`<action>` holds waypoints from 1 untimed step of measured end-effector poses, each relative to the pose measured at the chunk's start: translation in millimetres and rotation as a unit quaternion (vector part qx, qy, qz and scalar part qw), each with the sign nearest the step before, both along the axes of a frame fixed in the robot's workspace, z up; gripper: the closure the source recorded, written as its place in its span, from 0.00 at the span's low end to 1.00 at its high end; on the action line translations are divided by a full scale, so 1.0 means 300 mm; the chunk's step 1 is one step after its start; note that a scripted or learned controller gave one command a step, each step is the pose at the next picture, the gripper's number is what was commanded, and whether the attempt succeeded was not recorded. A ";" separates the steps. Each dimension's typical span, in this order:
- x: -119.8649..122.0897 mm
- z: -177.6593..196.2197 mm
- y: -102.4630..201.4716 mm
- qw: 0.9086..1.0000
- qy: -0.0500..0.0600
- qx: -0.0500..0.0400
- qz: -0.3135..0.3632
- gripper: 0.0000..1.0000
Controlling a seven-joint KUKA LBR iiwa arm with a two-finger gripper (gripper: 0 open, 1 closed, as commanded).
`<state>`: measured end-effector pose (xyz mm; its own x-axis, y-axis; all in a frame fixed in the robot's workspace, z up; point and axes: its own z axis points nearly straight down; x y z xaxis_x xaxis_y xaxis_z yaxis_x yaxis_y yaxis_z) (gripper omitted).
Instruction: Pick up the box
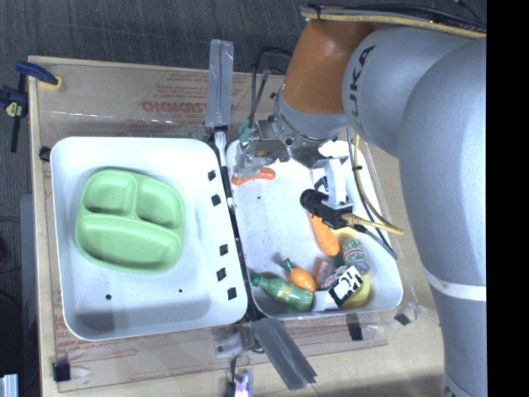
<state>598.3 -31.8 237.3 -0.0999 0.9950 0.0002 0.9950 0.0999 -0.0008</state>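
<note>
box (348, 283) among bottle (283, 292), carrots (324, 236)

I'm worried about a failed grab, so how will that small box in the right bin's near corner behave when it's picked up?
The box looks small and probably light and stiff. It leans on a yellow item among crowded toys, so it may tip or slide when nudged. The gripper is at the bin's far end.
</note>
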 end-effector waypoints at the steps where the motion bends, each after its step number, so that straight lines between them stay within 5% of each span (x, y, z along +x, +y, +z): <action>1: 0.015 0.038 -0.095 0.997 0.001 -0.001 -0.075 1.00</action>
